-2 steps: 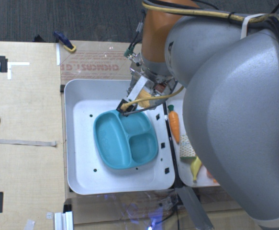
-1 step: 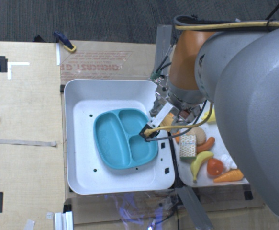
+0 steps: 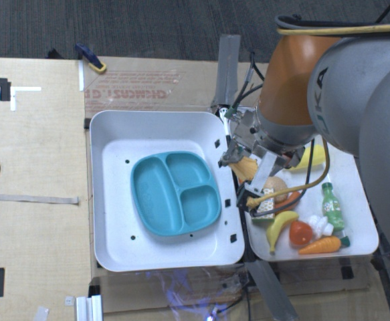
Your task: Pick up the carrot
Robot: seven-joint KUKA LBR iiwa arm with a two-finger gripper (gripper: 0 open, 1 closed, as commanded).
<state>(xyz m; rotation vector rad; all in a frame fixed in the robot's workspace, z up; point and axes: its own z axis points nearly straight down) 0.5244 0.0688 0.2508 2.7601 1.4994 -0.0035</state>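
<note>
Carrot (image 3: pixel 322 245) lies at near edge of right bin (image 3: pixel 363 179), beside tomato (image 3: pixel 300 232) and banana (image 3: pixel 279 225), below green bottle (image 3: pixel 331 206). Hand (image 3: pixel 251 172) hangs over right bin's left side, well apart from carrot; finger state cannot be told. Blue divided tray (image 3: pixel 176 193) sits in left bin (image 3: pixel 108 179).

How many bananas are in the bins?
1 clearly: a banana in the right bin, left of the tomato. Something yellow shows behind the arm; more may be hidden.
</note>
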